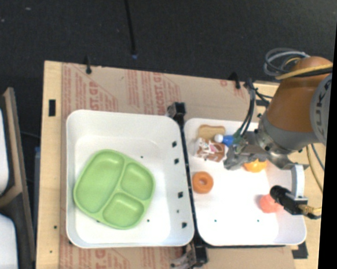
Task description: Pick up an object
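Gripper (235,160): grip state unclear | ring-shaped orange doughnut (202,182) | glossy green sectioned plate (114,189)

green plate (114,189) in left bin (74,152) | orange ring (202,182) in right bin (230,234) | jaws (236,159) possibly over packet (209,150)

Grey arm (294,120) bent low — claw (234,160) pointing down

Dark speckled floor (165,26) surrounds a cardboard-covered bench (131,90).
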Motion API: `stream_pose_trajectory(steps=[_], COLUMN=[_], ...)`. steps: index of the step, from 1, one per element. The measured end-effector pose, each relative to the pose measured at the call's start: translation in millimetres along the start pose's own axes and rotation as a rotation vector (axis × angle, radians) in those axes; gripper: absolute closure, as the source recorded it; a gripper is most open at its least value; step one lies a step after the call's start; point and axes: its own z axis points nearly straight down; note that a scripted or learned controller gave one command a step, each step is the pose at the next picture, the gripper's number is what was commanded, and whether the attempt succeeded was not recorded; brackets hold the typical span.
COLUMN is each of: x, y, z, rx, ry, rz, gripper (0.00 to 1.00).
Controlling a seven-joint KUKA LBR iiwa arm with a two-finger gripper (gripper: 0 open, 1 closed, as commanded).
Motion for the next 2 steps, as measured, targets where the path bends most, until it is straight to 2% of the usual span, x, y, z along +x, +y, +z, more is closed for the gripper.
stream_pose_trajectory(steps=[2], x=[103.0], y=[3.3], z=[16.1], rx=[0.001], ry=[0.0], rz=[0.001], gripper=[1.0])
